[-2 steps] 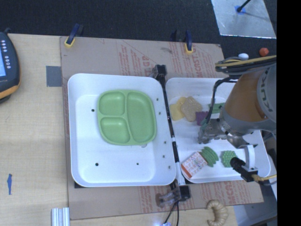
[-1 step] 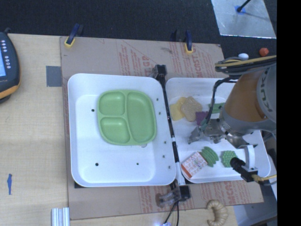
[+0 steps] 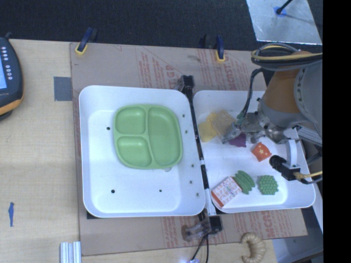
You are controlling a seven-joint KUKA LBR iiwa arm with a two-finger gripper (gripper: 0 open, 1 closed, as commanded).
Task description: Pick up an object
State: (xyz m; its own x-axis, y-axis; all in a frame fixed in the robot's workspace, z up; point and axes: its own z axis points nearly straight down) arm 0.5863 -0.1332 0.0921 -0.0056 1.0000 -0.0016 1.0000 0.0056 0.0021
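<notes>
Over the right bin (image 3: pixel 293 201), the gripper (image 3: pixel 239 131) is reaching down beside a purple object (image 3: pixel 238 141). Its opening cannot be told. Next, it probably needs closing and lifting.

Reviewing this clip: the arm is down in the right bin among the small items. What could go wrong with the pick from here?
The end effector sits where the purple item and yellow item crowd together, so it may nudge one aside or catch two at once. The orange-red piece lies close by and could get knocked. The arm's bulk also hangs over the right bin, hiding part of it from the camera.
</notes>
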